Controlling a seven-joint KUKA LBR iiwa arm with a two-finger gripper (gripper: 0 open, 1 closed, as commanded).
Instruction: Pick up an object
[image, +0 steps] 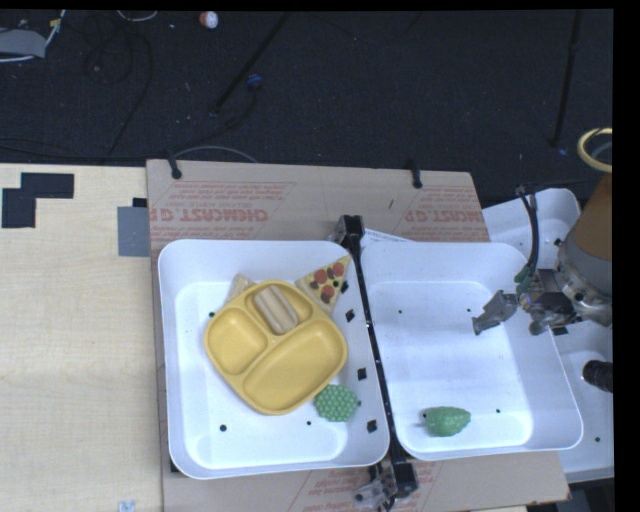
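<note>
The arm reaches in from the right, and the gripper (512, 312) hangs over the right bin's (440, 270) far right side. Its fingers (490, 313) stand spread apart, with nothing between them. Down near the front wall of that bin lies a green leafy toy (444, 421), well apart from the gripper. Over in the left bin (190, 300), a yellow divided plate (280, 350) carries a tan bread-like piece (276, 308) in one compartment. A pizza slice (328, 281) rests at the plate's far edge, and a bumpy green ball (337, 402) sits just beside its near edge.
</note>
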